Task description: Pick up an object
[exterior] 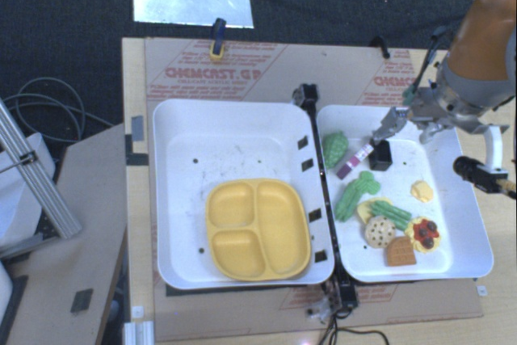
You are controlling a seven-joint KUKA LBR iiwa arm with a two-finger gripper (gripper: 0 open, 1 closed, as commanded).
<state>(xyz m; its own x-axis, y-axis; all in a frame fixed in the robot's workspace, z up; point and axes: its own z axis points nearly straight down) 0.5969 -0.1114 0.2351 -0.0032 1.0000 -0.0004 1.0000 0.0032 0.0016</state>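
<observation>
Toy food [367, 191] lies in the right bin [472, 242] under the slanting arm's claw [386, 133]; its grip unclear.

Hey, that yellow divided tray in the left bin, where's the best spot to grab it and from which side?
Probably the yellow divided tray's raised outer rim, from straight above: it lies flat and looks too wide to span. The edge nearest the right bin is closest to the end effector, with one finger inside a compartment.

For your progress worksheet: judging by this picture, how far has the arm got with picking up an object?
Done: the gripper has reached the right bin. In hand: it hangs low over the toy foods, near the purple-and-white piece. Left: grasping and lifting; every item lies on the bin floor.
</observation>
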